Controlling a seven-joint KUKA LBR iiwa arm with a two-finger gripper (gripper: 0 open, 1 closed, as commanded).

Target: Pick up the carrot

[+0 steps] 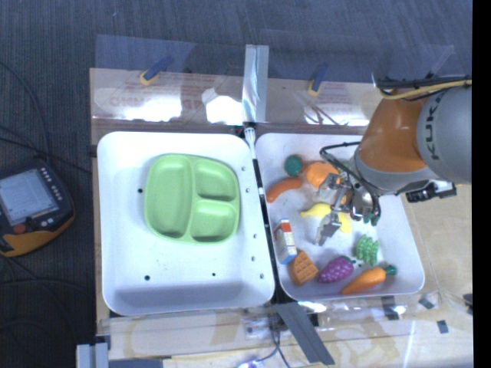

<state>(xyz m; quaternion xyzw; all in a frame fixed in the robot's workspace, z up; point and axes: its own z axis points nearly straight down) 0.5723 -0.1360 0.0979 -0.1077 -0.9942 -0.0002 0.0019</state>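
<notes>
Over right bin (410,240), gripper (331,225) hung open, empty, above yellow toy (318,212). Carrot (365,279) lay near corner; better approach: straddle across its width.

I see the divided plate (192,198) in the left bin (123,282) | right bin (406,278) beside it | in it the carrot (365,279) at the near edge, right of the grapes (336,268) | gripper (331,219) behind the grapes, over mid-bin

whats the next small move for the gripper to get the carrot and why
Probably shift the gripper toward the right bin's near-right corner: the orange carrot with a green top lies there untouched, past the green grapes, while the gripper sits by the yellow toy.
</notes>
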